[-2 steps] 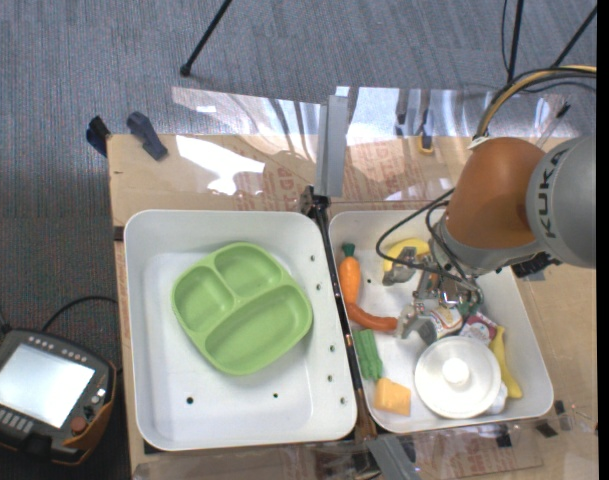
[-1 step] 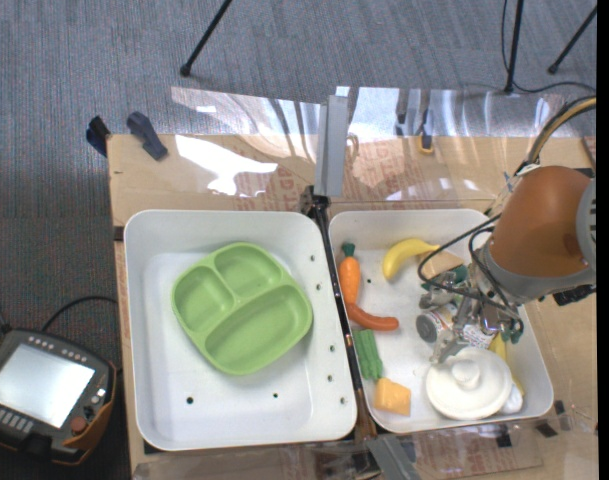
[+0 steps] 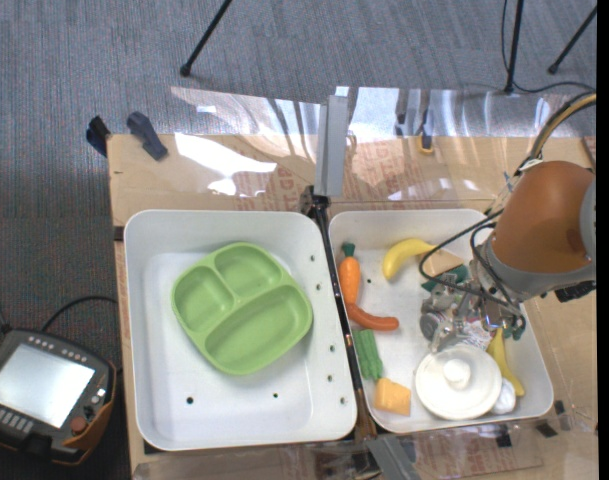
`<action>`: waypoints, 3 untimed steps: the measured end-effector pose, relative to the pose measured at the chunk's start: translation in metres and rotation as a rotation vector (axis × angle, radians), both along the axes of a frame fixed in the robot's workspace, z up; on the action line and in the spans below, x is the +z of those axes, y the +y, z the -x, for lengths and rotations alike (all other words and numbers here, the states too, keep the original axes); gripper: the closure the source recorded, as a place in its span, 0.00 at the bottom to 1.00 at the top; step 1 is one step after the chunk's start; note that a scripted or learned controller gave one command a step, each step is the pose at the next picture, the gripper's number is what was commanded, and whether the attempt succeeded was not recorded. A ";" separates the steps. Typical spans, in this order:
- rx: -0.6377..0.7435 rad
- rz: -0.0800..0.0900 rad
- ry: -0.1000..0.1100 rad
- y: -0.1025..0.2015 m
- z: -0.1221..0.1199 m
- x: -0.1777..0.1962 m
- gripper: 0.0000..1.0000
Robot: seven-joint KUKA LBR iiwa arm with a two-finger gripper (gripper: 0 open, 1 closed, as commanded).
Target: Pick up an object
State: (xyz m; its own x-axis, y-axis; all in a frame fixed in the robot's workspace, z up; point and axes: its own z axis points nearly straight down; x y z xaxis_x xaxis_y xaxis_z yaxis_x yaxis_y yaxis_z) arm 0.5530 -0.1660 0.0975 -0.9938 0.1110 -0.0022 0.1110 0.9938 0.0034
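1. Right bin (image 3: 540,368): shallow, white, on the table (image 3: 224,168). It holds all the loose items listed below.
2. Gripper (image 3: 462,320): low over the middle of the right bin, below the orange wrist band. Its state cannot be told; the metal parts merge with what lies under them.
3. Banana (image 3: 406,254): yellow, curved, up-view and left of the gripper, near it. Long axis runs roughly left to right.
4. Carrot (image 3: 350,278): orange with a green top, against the bin's left wall, long axis up and down the view. Well left of the gripper.
5. Sausage (image 3: 372,318): reddish-orange, just below the carrot, lying left to right, its right end pointing toward the gripper.
6. Green vegetable (image 3: 369,354) and cheese wedge (image 3: 391,396): lower left of the bin, apart from the gripper.
7. White bowl (image 3: 457,380): directly down-view of the gripper, just beside it. Judged the nearest candidate.
8. Second yellow piece (image 3: 501,356): right of the bowl, partly hidden.
9. Left bin (image 3: 154,388): holds a green divided plate (image 3: 242,306), far from the gripper.
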 end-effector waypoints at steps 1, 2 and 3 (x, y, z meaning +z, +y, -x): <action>-0.042 0.001 0.001 0.011 -0.030 -0.003 1.00; -0.042 0.001 0.001 0.011 -0.030 -0.003 0.00; -0.117 0.000 0.003 0.071 -0.080 -0.010 0.00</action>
State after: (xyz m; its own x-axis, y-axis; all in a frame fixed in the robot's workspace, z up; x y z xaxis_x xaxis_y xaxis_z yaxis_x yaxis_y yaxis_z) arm 0.6328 -0.0949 0.0871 -0.9741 0.2260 0.0007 0.2260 0.9741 0.0031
